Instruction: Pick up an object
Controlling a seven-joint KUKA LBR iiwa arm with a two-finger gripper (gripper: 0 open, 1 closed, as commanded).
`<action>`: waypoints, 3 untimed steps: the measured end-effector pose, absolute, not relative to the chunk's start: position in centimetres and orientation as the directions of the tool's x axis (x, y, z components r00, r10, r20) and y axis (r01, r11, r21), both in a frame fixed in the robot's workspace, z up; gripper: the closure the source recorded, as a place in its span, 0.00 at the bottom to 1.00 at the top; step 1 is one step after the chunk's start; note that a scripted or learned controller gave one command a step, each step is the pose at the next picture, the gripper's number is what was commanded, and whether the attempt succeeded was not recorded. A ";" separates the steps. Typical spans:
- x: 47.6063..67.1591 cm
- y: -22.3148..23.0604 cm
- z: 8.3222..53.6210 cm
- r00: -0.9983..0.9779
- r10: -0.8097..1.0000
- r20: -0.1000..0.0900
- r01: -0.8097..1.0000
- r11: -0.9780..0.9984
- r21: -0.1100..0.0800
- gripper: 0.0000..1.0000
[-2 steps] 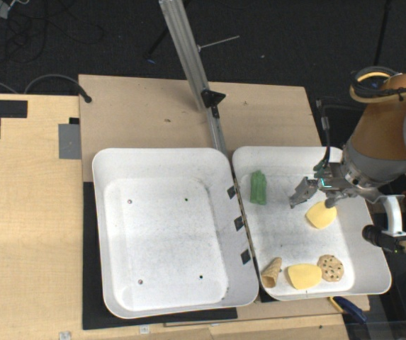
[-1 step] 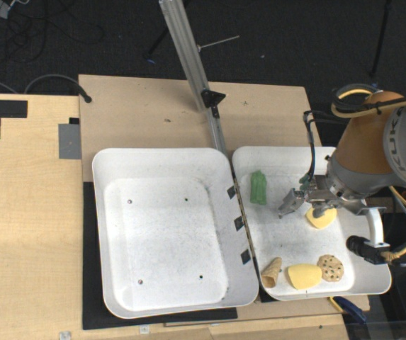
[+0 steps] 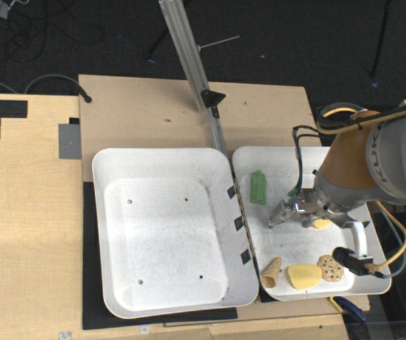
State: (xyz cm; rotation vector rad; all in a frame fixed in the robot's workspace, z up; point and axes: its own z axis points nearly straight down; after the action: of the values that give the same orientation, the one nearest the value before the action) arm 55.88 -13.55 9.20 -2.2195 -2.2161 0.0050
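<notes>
Currently low over the right bin (image 3: pixel 273 151), gripper (image 3: pixel 279 215) at mid-floor, reaching in from the right under the orange wrist band (image 3: pixel 348 160). Jaw state: cannot tell from this slant, open or closed; nothing seen gripped.

Nearest candidate: green block (image 3: pixel 258 188). Lies just up and to the left of the gripper tip, near but apart, not touching. Sits flat on the bin floor close to the wall shared with the left bin (image 3: pixel 160 154). Long axis runs roughly parallel to that shared wall, top-to-bottom in the view, slightly tilted. Judged to need a short shift up-left, then a close across the narrow width, that is, across the left-right direction of the view. Risk: closeness to the wall, little room on the block's left side.

Look of the block: matte mid-green, elongated, roughly rectangular with softened corners, small, low profile, probably soft plastic or foam; material not certain.

Other candidates, all in the right bin:
- small yellow piece (image 3: pixel 322 224), just right of the gripper, partly tucked under the wrist; poorly placed for a grasp from here
- tan cone (image 3: pixel 271 268), near the front-left corner, point toward the front rim
- yellow lump (image 3: pixel 303 276), rounded, just right of the cone
- brown dotted disc (image 3: pixel 330 268), cookie-like, touching or almost touching the lump; cannot tell which

Front-row items well apart from the gripper compared with the green block
</notes>
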 end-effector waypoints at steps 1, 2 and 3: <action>55.9 -13.7 10.4 0.008 1.000 0.001 1.000 -0.008 -0.004 1.00; 55.7 -14.5 16.5 0.008 1.000 -0.001 1.000 -0.008 0.003 1.00; 55.9 -14.7 22.9 -0.001 1.000 -0.001 1.000 0.001 0.004 1.00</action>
State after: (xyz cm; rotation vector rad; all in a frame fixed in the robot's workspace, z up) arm 55.86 -14.72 22.87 -2.2236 -2.2250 -0.0037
